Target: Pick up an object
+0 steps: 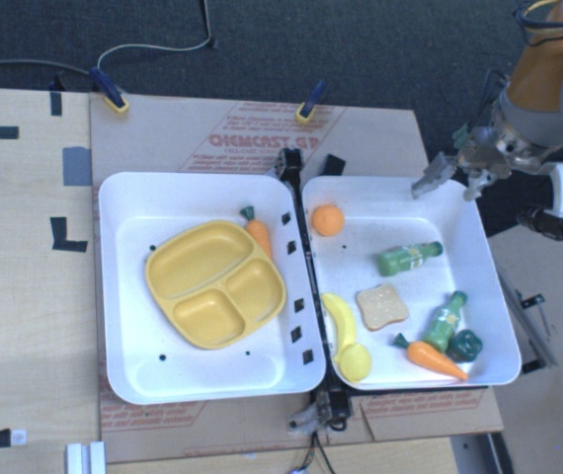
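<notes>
The gripper (446, 178) hovers with fingers spread apart, gripping nothing, above the right bin's (489, 255) far corner. Nearest it in that bin sits a small round orange (328, 220).

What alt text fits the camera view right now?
The tool hangs open over the right bin's far rim, holding nothing. That bin holds toy food, including an orange and banana; the left bin holds a yellow tray.
</notes>
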